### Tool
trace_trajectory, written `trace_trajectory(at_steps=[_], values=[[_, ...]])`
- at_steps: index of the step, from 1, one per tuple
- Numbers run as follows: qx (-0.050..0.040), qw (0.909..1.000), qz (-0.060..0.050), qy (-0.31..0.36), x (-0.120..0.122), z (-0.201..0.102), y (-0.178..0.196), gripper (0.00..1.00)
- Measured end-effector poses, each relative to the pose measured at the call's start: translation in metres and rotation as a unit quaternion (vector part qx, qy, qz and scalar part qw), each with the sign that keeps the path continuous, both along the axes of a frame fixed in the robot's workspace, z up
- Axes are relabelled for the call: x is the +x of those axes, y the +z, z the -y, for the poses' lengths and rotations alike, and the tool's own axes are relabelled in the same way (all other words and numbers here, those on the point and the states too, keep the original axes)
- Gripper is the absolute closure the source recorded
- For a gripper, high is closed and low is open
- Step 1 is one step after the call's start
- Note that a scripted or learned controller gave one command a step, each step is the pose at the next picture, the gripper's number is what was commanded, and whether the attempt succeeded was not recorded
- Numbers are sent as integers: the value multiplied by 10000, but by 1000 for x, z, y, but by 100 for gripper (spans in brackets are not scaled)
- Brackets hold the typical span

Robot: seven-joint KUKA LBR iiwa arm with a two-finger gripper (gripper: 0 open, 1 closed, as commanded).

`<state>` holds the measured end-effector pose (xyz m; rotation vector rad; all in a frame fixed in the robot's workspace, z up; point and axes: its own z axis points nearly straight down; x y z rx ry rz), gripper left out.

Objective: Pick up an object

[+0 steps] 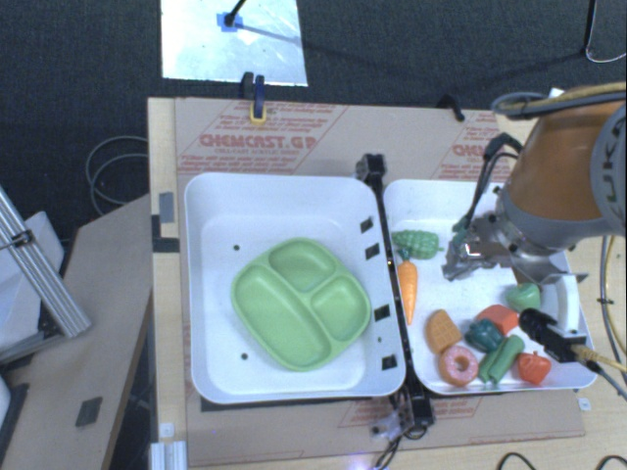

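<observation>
1. Camera view: the worktop bears two white bins side by side. The left bin holds a green divided plate.
2. The right bin holds toy foods: a green corn cob and an orange carrot near the divider, and, toward the front, a bread piece, a pink doughnut, a teal piece, a green cucumber and red pieces.
3. The claw hangs over the right bin, just right of the corn cob; whether it is released or clenched cannot be told, and nothing shows between its tips.
</observation>
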<state>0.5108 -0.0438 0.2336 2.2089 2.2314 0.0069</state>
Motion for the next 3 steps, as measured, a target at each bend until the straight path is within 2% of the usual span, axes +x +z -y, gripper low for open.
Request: trace_trajectory(at_steps=[1, 2, 3], values=[[-8, 10000, -14, -26, -2, -6, -18, 100], [-8, 10000, -13, -33, 1, -5, -19, 100], [-8, 10000, -3, -23, 3, -8, 2, 100]])
